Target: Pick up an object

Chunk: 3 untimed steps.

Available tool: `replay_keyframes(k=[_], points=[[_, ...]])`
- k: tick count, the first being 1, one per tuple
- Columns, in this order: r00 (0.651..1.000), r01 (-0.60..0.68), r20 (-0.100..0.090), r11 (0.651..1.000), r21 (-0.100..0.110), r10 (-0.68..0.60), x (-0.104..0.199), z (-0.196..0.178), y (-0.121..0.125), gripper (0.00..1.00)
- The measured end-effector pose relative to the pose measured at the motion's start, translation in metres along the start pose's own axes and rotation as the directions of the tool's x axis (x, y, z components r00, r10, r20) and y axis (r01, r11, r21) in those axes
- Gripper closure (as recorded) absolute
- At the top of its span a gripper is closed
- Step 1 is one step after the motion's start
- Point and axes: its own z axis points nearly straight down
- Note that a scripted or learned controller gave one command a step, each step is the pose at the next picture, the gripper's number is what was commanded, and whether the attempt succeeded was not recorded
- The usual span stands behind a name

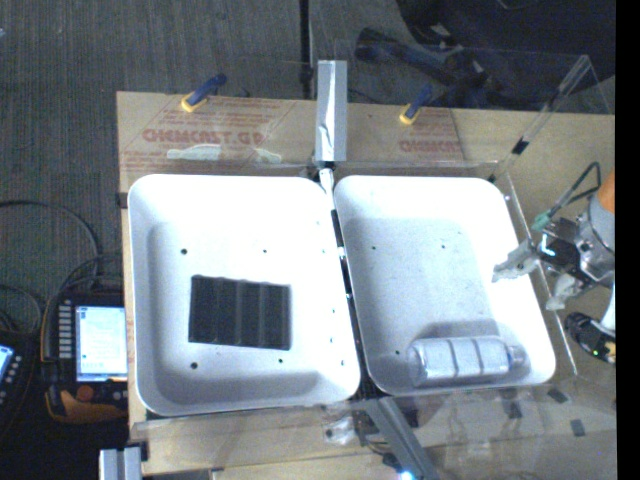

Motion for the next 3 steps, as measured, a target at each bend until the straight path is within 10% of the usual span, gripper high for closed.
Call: replay_keyframes(k=[2, 3], points=[[0.89, -0.457, 0.001, 0.89, -0.003, 0.457, 0.023, -0.173, -0.012, 0.0], [0.669, -0.743, 0.001, 0.669, -0.003, 0.743, -0.012, -0.203, 0.005, 0.0]])
